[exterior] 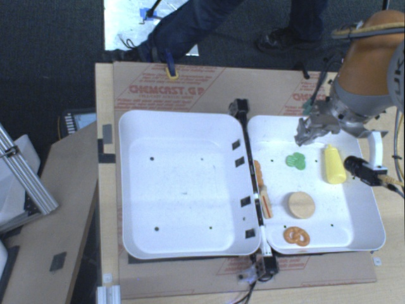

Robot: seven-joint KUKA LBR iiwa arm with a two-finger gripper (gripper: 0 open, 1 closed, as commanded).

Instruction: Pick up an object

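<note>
My gripper (pixel 305 136) hangs over the far part of the right bin (pixel 364 233), just above and behind a small green leafy piece (pixel 295 161). Nothing shows between its fingers. A yellow block (pixel 333 164) lies to the right of the green piece. Nearer the front sit a round tan disc (pixel 301 204) and a brown pretzel (pixel 296 235). An orange stick-shaped piece (pixel 261 189) lies along the bin's left wall.
The left bin (pixel 183 182) stands beside the right one, with a black-clipped divider (pixel 248 170) between them. Both rest on a cardboard sheet (pixel 171 87). A person stands beyond the far edge of the bench.
</note>
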